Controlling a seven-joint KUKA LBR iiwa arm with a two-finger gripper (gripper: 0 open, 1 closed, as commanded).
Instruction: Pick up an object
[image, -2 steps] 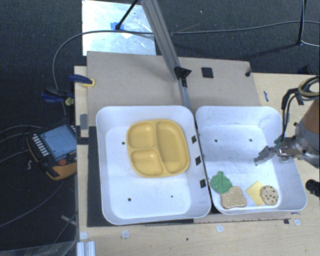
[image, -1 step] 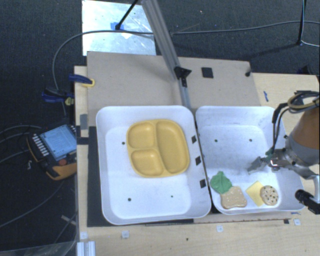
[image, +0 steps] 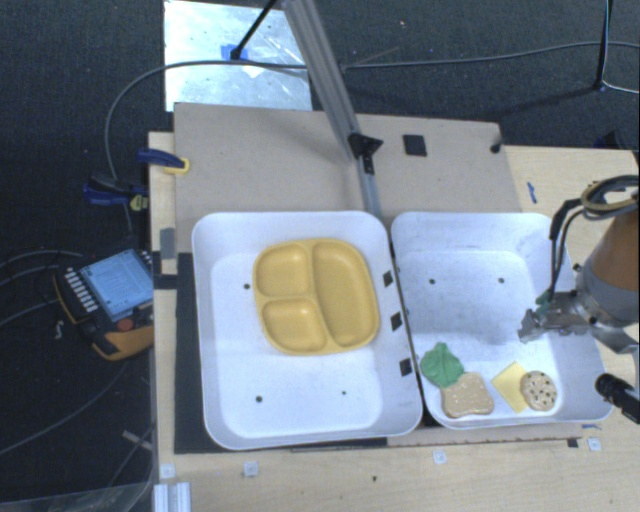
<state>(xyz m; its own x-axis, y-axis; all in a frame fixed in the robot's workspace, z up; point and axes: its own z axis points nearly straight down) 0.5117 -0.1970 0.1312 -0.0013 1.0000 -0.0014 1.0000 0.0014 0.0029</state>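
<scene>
In the right bin (image: 470, 250), along its front edge, lie a green leaf-shaped piece (image: 441, 363), a tan slice of toast (image: 467, 398), a yellow cheese wedge (image: 509, 384) and a round cookie with dark chips (image: 539, 390). My gripper (image: 537, 324) hangs over the bin's right side, just above and behind the cheese and cookie, apart from them. Nothing shows between its fingers. The arm's orange band and grey wrist (image: 610, 270) rise at the right edge.
The left bin (image: 225, 400) holds a yellow three-compartment plate (image: 315, 296). A grey pole (image: 335, 90) slants down from the top to the gap between the bins. Cables and a handheld device (image: 110, 295) lie left of the bench.
</scene>
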